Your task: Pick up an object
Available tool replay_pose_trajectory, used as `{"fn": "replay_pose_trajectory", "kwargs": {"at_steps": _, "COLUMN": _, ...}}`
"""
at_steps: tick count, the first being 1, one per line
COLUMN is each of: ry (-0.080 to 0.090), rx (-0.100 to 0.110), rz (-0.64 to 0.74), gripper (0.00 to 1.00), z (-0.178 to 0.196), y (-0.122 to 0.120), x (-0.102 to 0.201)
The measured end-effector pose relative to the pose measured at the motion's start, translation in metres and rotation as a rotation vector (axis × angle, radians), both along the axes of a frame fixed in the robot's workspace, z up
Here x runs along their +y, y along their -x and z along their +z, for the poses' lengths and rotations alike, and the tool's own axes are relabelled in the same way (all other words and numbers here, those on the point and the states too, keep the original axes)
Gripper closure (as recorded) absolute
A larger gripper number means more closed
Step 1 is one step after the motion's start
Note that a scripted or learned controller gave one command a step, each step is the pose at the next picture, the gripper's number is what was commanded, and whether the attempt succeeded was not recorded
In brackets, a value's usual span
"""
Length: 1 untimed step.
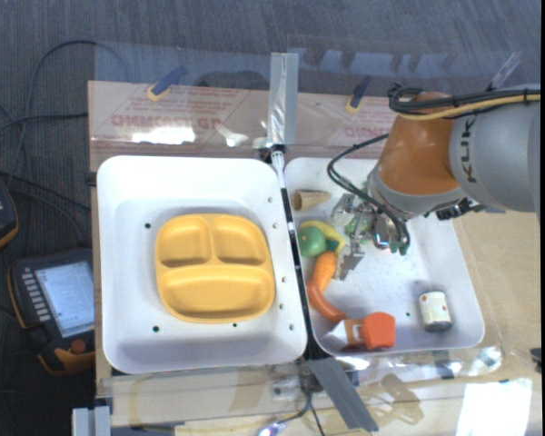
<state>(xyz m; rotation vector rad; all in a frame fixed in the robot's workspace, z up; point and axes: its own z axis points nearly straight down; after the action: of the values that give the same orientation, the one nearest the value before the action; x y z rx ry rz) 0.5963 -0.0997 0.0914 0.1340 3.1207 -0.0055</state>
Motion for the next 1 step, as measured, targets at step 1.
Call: {"fn": "replay_pose_trajectory", "kwargs": {"at_steps": 1, "ry": -0.002, "rx": -0.001, "rz": -0.116, "gripper": 0.0, "z": -0.0001, "y": 0.0057, "x": -0.0038}}
